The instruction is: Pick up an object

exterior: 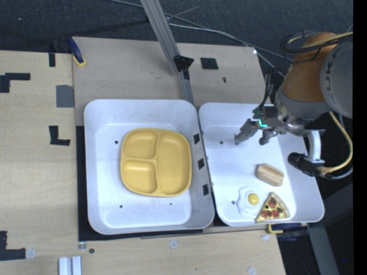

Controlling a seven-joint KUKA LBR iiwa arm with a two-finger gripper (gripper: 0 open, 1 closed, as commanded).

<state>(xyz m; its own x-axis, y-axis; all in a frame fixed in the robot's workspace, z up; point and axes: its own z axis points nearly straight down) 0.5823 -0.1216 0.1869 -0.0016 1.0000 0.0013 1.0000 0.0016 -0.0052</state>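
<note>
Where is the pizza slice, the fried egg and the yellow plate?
pizza slice (pixel 272 207), camera view, on its red topping.
fried egg (pixel 252 199), camera view, on the yolk.
yellow plate (pixel 155 162), camera view, on the middle divider.

A robotics lab. A grey and orange arm (pixel 312 82) trailing cables hangs its tool (pixel 252 133) over the right of two white bins (pixel 229 114) on a plywood desk (pixel 132 67) marked with black tape. A metal pole (pixel 163 30) rises beyond the tool. Toy food (pixel 269 174) lies in front of it.
</note>
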